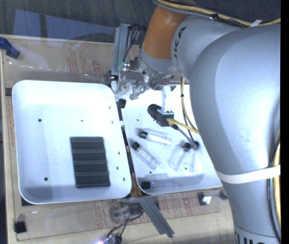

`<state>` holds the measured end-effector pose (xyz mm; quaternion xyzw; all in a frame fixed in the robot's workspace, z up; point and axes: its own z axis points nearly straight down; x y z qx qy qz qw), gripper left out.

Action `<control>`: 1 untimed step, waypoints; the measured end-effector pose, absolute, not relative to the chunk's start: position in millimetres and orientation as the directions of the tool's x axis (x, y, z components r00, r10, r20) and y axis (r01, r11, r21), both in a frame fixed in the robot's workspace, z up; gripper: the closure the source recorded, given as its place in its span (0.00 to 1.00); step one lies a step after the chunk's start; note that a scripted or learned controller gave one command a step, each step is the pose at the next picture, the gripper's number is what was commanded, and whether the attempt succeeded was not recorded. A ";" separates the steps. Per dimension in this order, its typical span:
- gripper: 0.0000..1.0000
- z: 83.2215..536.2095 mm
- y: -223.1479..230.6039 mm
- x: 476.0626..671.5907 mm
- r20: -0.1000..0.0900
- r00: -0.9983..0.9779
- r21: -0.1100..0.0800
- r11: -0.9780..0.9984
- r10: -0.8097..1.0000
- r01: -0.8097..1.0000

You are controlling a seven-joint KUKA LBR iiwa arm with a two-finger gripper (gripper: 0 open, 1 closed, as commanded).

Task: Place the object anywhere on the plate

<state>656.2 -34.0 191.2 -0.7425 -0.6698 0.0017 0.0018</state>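
**My hand at the far end of the wall between the bins**

My arm (pixel 235 111) is the largest thing here. It is grey, it comes in from the right of the view, and it covers the right side of the right bin (pixel 185 183). An orange band (pixel 164 29) sits above my wrist.

The desk (pixel 58 52) carries the two white bins side by side. In the left bin (pixel 47 100) lies a dark ribbed plate (pixel 90 161), flat, in the near half.

My hand (pixel 125 88) is at the far end of the wall that the two bins share, just above the far left corner of the right bin. I cannot tell how far it is open, nor whether it has hold of anything.

The clear vials with dark caps all lie on their sides in the right bin, well apart from the plate. One vial (pixel 157 136) is near the middle, a second (pixel 145 156) just beside the shared wall, a third (pixel 180 156) close to my arm, and a fourth (pixel 159 184) along the near wall.
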 end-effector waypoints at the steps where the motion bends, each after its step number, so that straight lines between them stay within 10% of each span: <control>1: 1.00 186.3 114.2 655.3 0.000 0.259 -0.004 -0.259 0.966 0.966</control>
